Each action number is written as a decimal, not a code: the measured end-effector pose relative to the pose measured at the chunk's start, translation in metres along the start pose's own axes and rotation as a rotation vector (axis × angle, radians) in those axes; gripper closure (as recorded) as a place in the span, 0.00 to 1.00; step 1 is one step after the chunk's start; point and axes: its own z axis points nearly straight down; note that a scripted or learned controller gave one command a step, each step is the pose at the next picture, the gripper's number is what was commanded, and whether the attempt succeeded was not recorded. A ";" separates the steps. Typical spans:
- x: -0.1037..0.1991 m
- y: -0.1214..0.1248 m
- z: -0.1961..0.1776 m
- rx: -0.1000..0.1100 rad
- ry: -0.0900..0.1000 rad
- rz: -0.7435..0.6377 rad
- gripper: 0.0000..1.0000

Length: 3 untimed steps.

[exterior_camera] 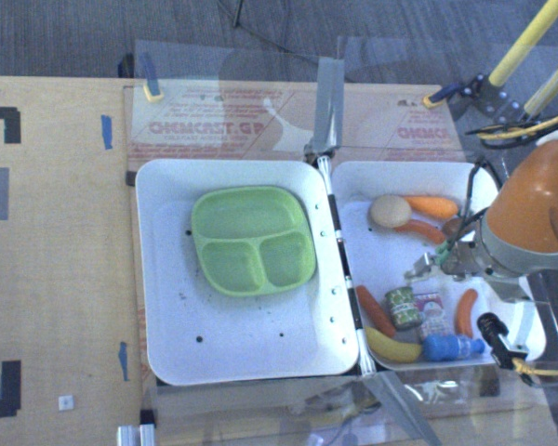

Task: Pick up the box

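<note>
The box (431, 312) is a small flat pinkish-white carton lying in the right bin (353, 189), near its front. A green-labelled can (402, 307) stands against the box's left side. My gripper (434, 265) hangs over the middle of the right bin, just behind the box and apart from it. The grey arm with its orange band (535, 214) reaches in from the right and hides the bin's right wall.
Around the box lie a banana (393, 346), a blue bottle (452, 347), a red sausage (375, 310) and an orange sausage (464, 312). A potato (389, 211) and a carrot (432, 205) lie at the back. The left bin (167, 323) holds a green divided plate (252, 240).
</note>
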 end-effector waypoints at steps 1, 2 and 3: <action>0.018 0.011 0.033 0.071 0.011 0.219 0.00; 0.047 -0.017 -0.067 0.078 0.015 0.159 0.00; 0.035 0.070 -0.131 0.078 0.010 0.270 0.00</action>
